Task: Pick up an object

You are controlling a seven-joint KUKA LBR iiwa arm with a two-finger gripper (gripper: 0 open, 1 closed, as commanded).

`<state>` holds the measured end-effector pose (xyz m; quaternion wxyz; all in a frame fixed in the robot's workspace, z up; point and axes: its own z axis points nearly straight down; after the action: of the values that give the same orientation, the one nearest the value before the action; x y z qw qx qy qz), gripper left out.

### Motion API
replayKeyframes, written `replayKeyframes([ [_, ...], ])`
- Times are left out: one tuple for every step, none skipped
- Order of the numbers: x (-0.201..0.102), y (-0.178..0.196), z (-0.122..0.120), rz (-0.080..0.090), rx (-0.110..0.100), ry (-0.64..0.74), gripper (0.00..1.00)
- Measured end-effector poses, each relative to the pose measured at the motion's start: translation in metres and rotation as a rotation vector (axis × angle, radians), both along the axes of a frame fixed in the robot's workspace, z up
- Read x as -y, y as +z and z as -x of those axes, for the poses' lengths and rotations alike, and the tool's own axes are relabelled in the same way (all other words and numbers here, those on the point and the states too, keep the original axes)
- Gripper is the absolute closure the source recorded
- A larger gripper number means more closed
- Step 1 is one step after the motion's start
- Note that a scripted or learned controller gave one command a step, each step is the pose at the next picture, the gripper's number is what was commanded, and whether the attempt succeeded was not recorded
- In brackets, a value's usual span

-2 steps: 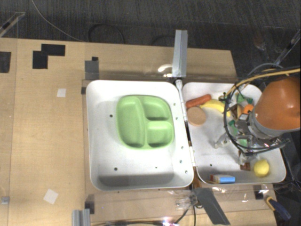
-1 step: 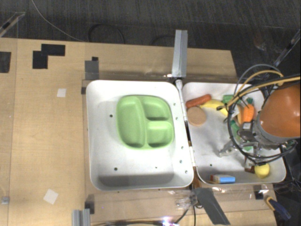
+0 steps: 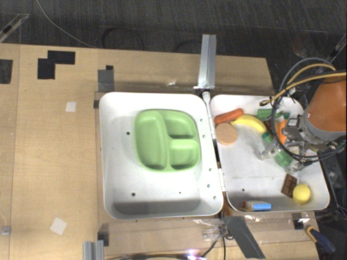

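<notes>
arm low over the right bin's far side

from my screen i see the arm [image 3: 325, 110] reaching in from the right, its orange band over the right bin [image 3: 244, 183]. the gripper [image 3: 282, 145] sits low among a cluster of green pieces [image 3: 269, 140] and something orange [image 3: 281, 131] near the bin's right side. cables and the wrist body cover it, so i cannot tell whether it is spread or closed, or whether it has anything.

the pickable things all lie in this right bin. a banana [image 3: 249, 123] lies just left of the gripper, curved, with a red sausage [image 3: 229, 116] beside its upper left end and a round tan disc [image 3: 227, 135] just below the sausage, near the dividing wall. toward the near right corner, below the gripper, a yellow lemon-like ball [image 3: 301, 193] sits touching or just beside a small brown block [image 3: 289, 186]. along the near wall lies a small blue and orange stick-shaped item [image 3: 257, 205].

the left bin [image 3: 116, 145] holds a green divided plate [image 3: 165, 140] with three compartments, well apart from the gripper.

i can read no writing or labels on anything; the items are too small for that. black shapes [image 3: 54, 63] mark the wooden bench top at upper left.
</notes>
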<state>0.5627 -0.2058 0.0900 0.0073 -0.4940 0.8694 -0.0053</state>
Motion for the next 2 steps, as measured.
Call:
replayKeyframes([
  [-0.019,0.001,0.043,0.000,-0.002,0.019,0.00],
  [-0.059,0.000,-0.020,0.001,-0.001,0.194,0.00],
])
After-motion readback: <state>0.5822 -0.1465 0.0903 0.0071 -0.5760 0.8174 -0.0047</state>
